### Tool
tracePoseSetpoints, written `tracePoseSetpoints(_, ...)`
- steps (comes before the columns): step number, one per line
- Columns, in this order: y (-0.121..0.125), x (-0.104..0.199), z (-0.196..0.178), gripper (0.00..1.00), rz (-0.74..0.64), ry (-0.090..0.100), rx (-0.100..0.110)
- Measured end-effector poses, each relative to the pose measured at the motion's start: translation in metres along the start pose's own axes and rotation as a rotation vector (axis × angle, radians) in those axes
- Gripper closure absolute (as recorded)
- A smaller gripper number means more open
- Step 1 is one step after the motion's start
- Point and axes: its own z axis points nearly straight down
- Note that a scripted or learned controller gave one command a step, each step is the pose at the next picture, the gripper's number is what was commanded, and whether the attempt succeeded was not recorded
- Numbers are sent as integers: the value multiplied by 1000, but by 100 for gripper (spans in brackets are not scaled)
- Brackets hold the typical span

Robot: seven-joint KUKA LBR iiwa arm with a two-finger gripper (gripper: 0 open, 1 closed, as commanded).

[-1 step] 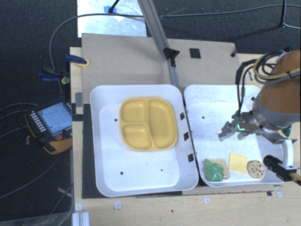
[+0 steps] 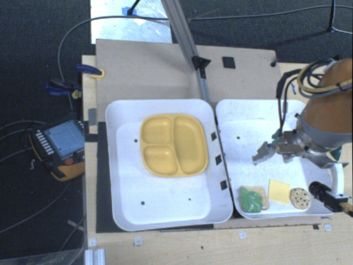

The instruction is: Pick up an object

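My gripper (image 2: 271, 150) hangs over the middle of the right bin (image 2: 248, 123), with the grey arm and its orange band (image 2: 336, 79) coming in from the right. Three small items lie along the bin's front edge, below the gripper and apart from it. They are a green piece on a slice of toast (image 2: 251, 199), a yellow cheese square (image 2: 279, 191) and a round speckled cookie (image 2: 299, 198). Nothing shows between the gripper's tips.
A yellow three-part plate (image 2: 174, 144) rests in the left bin (image 2: 118, 170). A slanted metal pole (image 2: 185, 32) crosses the bench's back. A handheld pendant (image 2: 60, 145) and cables lie on the floor at the left.
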Motion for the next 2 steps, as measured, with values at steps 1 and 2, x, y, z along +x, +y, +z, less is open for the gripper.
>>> tracePoseSetpoints(1, 3, -10, 49, 0, 3, 0, 4)
tracePoseSetpoints(2, 3, -18, 108, 0, 4, 0, 5)
